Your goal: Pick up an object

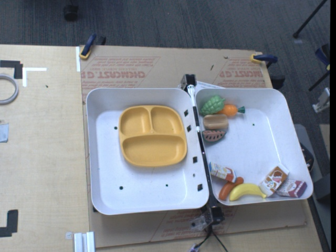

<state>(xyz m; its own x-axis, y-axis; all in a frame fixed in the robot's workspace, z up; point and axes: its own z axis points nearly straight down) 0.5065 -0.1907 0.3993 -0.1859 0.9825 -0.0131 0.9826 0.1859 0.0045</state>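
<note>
**Two white bins on a cardboard-covered bench, toy food crowded into the right one**

The left bin (pixel 105 193) carries one yellow divided plate (pixel 152 135) with three compartments. The right bin (pixel 273 135) at centre right holds nine pickable pieces in two clusters. By its upper left wall are a green leafy toy (pixel 212 105), an orange carrot (pixel 230 109), a hot dog bun (pixel 215 122) and a watermelon slice (pixel 213 135). Along its lower rim lie a small carton (pixel 221 171), a red sausage (pixel 230 189) half under a banana (pixel 247 191), a second carton (pixel 275 180) and a dark pink box (pixel 294 189) against the corner. Two blue-and-yellow clamps (pixel 87 46) pin the cardboard sheet (pixel 121 70). A tape ring (pixel 6 90) is cut off at far left. The gripper's state cannot be told.
</note>
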